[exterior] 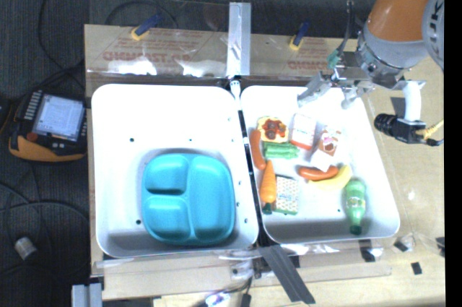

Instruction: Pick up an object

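The pincer (330, 90) hangs over the far rim of the right bin (386, 190), its two fingers (312, 93) spread wide with nothing between them, the grey arm with its orange band (401, 2) rising behind it to the upper right. Just below the pincer and nearest to it lies a small white-and-red carton (303, 131), with a round pizza-like piece (272, 128) to that carton's left and a small red-and-white box (330, 143) to its right. Further below sit a green pea-pod-like piece (279, 151), a red sausage (317, 173) touching a yellow banana (338, 177), an orange carrot (268, 183) beside a checked packet (287, 195), and a green bottle (354, 203) lying nearest the front right corner. A thin orange piece (255, 148) lies along the divider, below and left of the pincer. Nothing stands between the pincer and the carton. Well off to the lower left, the left bin (115, 118) holds a teal divided tray (189, 198). Red print shows on the brown board (166, 49) to the pincer's left, too faint to read; yellow-and-blue clamps (146, 27) pin it down. The surface (419, 175) is pale wood, above dark carpet (43, 2), where a handheld screen unit (52, 123) rests far left.
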Controlling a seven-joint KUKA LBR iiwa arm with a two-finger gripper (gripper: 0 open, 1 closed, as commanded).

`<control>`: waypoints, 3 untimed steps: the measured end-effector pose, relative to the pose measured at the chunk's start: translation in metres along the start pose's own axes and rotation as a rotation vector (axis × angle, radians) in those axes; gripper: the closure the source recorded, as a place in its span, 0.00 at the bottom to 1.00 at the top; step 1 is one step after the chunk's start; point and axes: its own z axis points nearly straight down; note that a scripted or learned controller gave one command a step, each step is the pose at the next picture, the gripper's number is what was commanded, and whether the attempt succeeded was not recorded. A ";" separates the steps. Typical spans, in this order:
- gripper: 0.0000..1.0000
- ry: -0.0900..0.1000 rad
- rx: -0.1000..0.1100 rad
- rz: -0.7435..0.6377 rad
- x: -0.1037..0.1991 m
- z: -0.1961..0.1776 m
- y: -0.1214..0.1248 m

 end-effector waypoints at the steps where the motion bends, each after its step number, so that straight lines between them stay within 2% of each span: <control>1: 0.00 0.000 0.001 0.130 0.029 0.082 -0.009; 2: 0.00 -0.001 -0.011 0.101 -0.030 0.153 -0.019; 3: 0.00 -0.016 -0.047 0.056 -0.036 0.168 -0.007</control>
